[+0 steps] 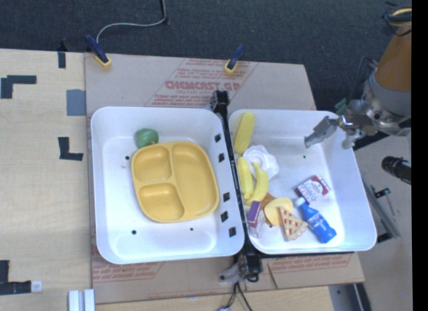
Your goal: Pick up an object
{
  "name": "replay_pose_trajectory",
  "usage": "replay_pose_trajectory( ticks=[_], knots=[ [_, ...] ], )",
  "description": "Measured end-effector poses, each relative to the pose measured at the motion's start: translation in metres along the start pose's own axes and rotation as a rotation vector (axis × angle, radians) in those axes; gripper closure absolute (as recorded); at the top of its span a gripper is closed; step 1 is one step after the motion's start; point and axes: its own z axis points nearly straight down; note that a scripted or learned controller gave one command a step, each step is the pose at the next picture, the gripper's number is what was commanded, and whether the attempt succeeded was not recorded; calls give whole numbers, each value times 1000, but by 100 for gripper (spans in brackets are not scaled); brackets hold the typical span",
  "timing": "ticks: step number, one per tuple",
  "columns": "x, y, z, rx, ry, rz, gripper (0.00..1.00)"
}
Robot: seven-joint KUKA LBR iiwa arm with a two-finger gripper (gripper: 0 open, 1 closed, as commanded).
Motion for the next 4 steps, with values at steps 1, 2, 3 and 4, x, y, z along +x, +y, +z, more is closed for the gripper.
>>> replay_pose_trajectory(
  ticks=[1,2,3,4],
  knots=[
    [-51,-22,154,2,1,1,0],
    [-12,42,170,-7,-2,-2,0],
    [44,18,169,-12,-6,3,0],
    [75,77,171,-5,-2,-1,0]
  ],
)
